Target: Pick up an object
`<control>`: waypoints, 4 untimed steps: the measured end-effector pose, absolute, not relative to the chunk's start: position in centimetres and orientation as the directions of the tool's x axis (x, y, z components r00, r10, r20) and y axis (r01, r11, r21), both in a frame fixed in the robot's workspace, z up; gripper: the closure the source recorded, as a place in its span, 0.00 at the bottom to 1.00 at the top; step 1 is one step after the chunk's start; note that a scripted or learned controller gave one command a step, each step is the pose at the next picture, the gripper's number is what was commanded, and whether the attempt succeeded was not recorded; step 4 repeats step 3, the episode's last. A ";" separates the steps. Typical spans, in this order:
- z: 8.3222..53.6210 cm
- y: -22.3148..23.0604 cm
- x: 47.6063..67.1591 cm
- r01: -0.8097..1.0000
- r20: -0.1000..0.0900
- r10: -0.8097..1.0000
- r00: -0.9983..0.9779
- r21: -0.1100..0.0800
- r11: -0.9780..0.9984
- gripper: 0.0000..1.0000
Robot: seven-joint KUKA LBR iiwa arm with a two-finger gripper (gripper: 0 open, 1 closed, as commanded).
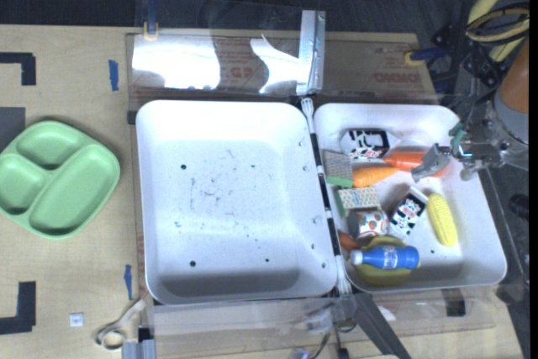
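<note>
Hovering over the right bin (483, 261), the gripper (440, 159) sits at the carrot's (388, 166) right tip, fingers slightly apart and holding nothing. Carrot runs left-right, stretching leftward from the fingers, so closing across it looks awkward.

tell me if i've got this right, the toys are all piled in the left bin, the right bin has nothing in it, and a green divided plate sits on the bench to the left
Not quite: the bins are swapped. In the camera view the toys, among them the corn cob, carrot and blue bottle, lie in the right bin, and it is the left bin that has nothing in it. The green divided plate does sit on the bench to the left.
</note>
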State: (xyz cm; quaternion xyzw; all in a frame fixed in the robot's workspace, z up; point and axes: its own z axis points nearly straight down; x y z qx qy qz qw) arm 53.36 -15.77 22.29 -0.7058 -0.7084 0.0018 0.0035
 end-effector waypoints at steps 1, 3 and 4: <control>9.3 -18.0 54.9 0.993 0.002 0.993 -0.116 -0.004 0.116 0.00; 18.5 -16.2 54.9 0.986 0.002 0.986 -0.169 -0.005 0.169 1.00; 18.5 -16.2 54.9 0.986 0.002 0.986 -0.169 -0.005 0.169 1.00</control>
